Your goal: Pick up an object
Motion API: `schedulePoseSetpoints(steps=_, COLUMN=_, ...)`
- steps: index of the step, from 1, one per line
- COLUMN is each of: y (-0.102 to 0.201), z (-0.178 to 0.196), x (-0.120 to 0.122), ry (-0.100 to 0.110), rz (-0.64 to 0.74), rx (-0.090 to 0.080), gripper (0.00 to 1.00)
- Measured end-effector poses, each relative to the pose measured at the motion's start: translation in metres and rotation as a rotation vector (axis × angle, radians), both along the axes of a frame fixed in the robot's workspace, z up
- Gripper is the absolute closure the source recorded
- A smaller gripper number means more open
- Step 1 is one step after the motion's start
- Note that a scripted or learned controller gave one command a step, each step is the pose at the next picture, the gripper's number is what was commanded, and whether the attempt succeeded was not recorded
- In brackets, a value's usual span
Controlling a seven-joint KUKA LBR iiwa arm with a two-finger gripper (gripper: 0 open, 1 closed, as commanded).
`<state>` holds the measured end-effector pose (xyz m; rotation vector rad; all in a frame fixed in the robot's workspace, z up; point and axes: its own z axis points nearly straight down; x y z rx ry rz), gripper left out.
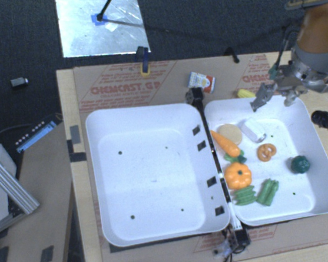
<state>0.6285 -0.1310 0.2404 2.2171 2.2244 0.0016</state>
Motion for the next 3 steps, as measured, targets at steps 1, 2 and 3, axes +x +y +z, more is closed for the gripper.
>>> schedulePoseSetpoints(steps=1, y=0.000, z=0.011, x=0.001, ry=-0.003, rz=0.003, rx=0.000, gripper=1.00)
schedulePoseSetpoints(steps=2, y=0.096, z=0.068, x=0.020, ry=-0.008, rz=0.011, rx=0.003, gripper=1.00)
schedulePoseSetpoints(steps=3, y=0.137, z=0.244, x=-0.002, ry=-0.019, rz=0.007, rx=0.002, gripper=1.00)
